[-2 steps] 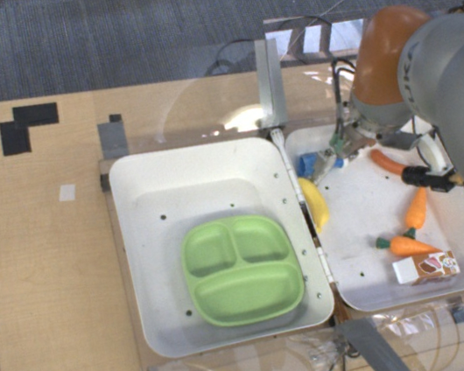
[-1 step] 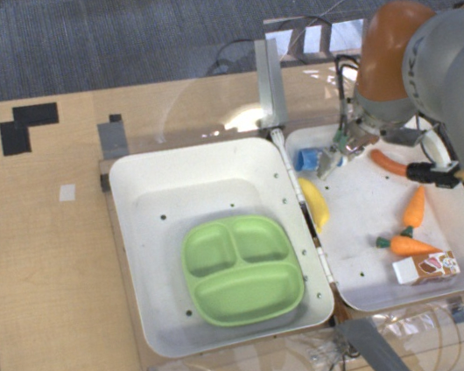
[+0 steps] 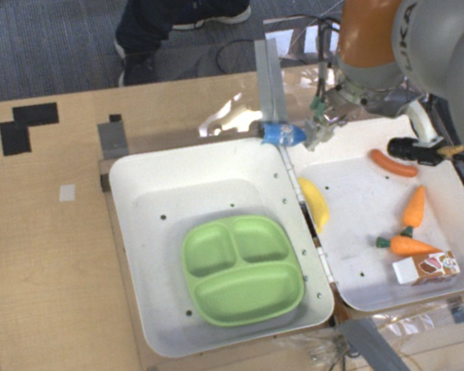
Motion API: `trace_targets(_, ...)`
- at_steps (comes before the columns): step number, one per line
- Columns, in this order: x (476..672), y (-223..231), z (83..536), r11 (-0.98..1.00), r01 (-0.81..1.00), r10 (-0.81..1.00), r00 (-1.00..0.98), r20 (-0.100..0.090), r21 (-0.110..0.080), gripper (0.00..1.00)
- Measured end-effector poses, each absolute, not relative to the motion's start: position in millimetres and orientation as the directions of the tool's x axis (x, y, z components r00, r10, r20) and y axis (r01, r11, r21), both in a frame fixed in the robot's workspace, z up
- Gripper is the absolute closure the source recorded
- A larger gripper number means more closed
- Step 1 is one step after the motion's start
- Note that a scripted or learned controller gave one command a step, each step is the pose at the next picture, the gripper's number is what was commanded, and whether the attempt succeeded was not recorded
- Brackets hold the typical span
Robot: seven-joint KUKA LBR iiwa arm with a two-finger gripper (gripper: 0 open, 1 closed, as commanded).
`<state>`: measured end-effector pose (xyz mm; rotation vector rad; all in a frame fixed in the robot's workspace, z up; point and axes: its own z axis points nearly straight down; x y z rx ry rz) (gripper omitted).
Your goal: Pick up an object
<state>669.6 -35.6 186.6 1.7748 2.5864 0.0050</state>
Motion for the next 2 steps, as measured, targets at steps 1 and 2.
trace_targets(1, 668.9, 6, 185, 0.345, 0.939, 0.939, -0.345, 0.000, 0.003, 1.00)
trace_targets(2, 668.7, 22, 192, 0.156, 0.988, 0.988, -0.156, 0.000, 0.002, 1.00)
